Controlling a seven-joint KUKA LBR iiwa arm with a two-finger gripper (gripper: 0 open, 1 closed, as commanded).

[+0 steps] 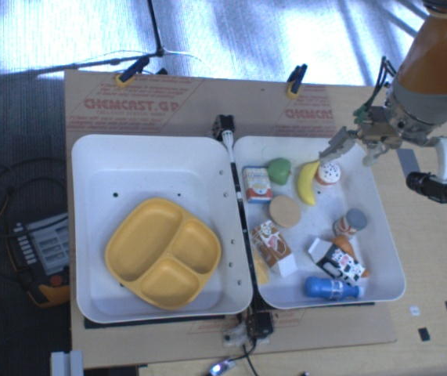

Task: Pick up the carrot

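I am observing the gripper [354, 144] hanging over the right bin [387, 284] at its 1 o'clock corner, fingers spread apart and gripping nothing. The carrot [347, 248] is lying in that bin toward 4 o'clock, well apart from the gripper, touching a grey-capped item at its upper end. A banana [307, 183] is lying near the gripper at the bin's 12 o'clock. A yellow tray [163, 252] is sitting in the left bin [90, 210].

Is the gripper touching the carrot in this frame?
Apart. The camera view shows the gripper at the right bin's upper right rim, with bare bin floor between it and the carrot lower down.
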